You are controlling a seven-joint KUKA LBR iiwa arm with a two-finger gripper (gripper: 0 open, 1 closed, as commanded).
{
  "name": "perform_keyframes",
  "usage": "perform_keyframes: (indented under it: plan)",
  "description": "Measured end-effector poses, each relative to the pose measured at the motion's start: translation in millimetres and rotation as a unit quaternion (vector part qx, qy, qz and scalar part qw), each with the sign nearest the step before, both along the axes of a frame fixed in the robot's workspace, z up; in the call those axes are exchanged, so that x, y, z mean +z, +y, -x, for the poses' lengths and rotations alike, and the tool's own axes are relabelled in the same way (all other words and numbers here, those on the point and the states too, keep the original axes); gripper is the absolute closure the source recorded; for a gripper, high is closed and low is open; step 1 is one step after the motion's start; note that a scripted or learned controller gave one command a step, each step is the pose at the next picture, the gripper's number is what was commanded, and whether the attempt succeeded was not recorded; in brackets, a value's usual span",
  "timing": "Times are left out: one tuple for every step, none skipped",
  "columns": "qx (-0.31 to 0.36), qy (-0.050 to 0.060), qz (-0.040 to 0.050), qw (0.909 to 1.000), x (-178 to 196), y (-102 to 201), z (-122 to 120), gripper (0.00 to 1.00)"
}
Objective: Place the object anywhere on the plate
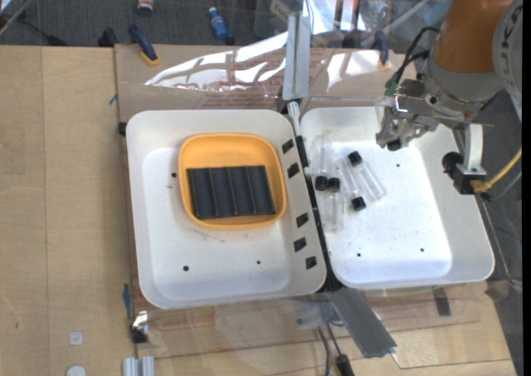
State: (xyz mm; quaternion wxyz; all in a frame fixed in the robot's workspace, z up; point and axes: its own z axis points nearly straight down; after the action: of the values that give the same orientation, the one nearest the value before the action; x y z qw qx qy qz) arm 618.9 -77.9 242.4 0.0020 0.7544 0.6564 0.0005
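Wooden bench [50, 200], grey floor [75, 1]

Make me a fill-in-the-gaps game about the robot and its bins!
1. The orange plate sits in the ____ bin.
2. The clear vials with black caps lie in the ____ bin.
3. The dark grooved block rests on the ____.
4. The pincer hangs over the ____ bin.

Missing words: left; right; plate; right
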Motion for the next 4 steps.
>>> perform_keyframes:
  plan:
    - [0.01, 0.0, -0.0002, 0.9999, 23, -1, 5, 1.0]
    - [0.04, 0.003, -0.0014, 0.9992, 10, 4, 11, 1.0]
    - [0.138, 0.0, 0.0001, 0.9904, 19, 1, 3, 1.0]
    - [0.147, -0.001, 0.0004, 0.9891, 30, -9, -8, 1.0]
